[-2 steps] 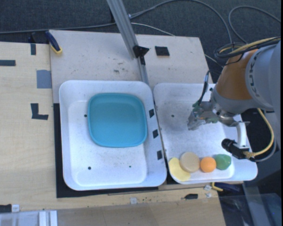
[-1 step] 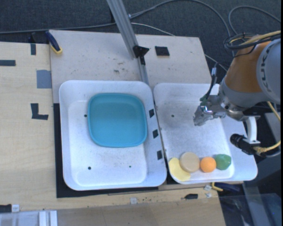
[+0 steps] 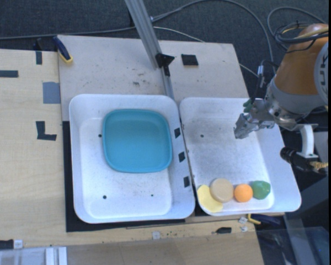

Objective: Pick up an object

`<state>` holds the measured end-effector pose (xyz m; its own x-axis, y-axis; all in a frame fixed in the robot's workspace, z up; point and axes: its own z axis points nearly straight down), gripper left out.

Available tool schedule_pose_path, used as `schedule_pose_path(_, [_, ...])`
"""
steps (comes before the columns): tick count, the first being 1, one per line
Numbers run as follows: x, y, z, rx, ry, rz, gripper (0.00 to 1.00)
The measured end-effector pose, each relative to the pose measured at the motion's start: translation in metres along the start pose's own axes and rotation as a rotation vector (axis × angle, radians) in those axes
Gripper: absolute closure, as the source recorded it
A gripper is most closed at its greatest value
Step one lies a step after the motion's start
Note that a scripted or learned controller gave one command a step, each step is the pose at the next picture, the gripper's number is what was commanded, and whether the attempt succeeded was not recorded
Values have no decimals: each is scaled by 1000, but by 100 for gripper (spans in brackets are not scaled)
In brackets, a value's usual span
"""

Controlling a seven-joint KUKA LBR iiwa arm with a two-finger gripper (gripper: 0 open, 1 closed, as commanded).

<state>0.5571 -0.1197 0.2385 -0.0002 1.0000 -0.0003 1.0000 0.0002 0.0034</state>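
on my feed, item by item: left bin [image 3: 83, 148], white and shallow, holding one teal square plate [image 3: 137, 141] lying flat near its middle; right bin [image 3: 209, 115], white with a speckled floor, its contents all lined up along the near edge; there i count a yellow piece [image 3: 205, 202] at the left end, a tan round disc [image 3: 222, 190] overlapping it, an orange ball [image 3: 243, 193] just beside the disc, and a green object [image 3: 260, 189] touching the ball at the right end; gripper [image 3: 244, 127] over the far right part of the right bin, well apart from that row, with nothing between its fingers that i can see; how wide it stands i cannot tell; pale wooden surface [image 3: 22, 148] under both bins; a metal post [image 3: 146, 29] slanting across the far side.
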Motion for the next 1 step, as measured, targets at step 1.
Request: schedule_pose_path(1, [50, 11, 12, 5, 1, -4, 100])
